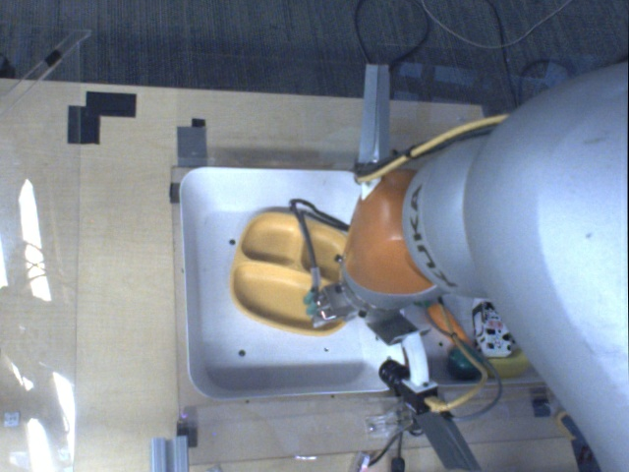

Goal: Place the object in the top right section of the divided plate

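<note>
The arm [511, 224] comes in from 3 o'clock and covers much of the right half of the view, its orange band [388, 239] sitting over the right edge of the left bin [211, 293]. Below the band, the gripper [322, 306] reaches down over the plate [275, 273], at the plate's 4 o'clock edge. Something small and teal-green shows at the gripper tip, touching or just above the plate rim; whether it is the object or part of the gripper cannot be told. How the gripper is set, wide or narrow, cannot be told either, for the wrist hides most of it.

The plate is yellow, lying in the left bin a little toward 3 o'clock of the bin's middle. Two rounded sections show, one toward 12 o'clock and one toward 7 o'clock, with a ridge between them; the part toward 3 o'clock is hidden under the wrist. A dark cable [310, 226] loops over the plate from 12 o'clock down to the gripper.

At 4 o'clock of the wrist, in the right bin, lie a white spotted item [491, 330], an orange piece [447, 320] and a teal one [460, 365], mostly covered by the arm.
</note>
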You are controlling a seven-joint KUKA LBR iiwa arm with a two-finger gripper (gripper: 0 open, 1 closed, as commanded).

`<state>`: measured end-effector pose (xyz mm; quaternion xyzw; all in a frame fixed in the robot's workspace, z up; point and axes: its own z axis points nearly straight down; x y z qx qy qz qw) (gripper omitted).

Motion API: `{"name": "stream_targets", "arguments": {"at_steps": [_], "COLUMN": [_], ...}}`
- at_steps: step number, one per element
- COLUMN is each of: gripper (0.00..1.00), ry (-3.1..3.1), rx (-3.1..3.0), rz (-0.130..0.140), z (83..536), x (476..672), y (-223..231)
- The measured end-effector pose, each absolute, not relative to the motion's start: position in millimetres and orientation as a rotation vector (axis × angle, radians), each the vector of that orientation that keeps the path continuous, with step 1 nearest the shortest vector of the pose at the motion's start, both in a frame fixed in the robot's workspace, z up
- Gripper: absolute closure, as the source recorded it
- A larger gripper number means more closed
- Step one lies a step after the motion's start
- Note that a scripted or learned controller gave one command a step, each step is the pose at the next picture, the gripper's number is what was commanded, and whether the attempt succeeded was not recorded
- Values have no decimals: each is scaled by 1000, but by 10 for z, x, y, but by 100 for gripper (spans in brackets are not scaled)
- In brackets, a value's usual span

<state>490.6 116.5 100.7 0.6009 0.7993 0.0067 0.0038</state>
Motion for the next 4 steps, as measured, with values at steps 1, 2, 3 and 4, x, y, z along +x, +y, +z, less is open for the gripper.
{"name": "stream_targets", "arguments": {"at_steps": [1, 2, 3, 4], "gripper": [0, 0, 0, 0], "ry": [2509, 2509, 2580, 2457], "rx": [1878, 1878, 1751, 1927], "rz": [29, 28, 39, 31], "z": [1014, 1013, 965, 955], "x": [4912, 4911, 4987, 4963], "y": [1196, 1195, 2141, 2218]}}
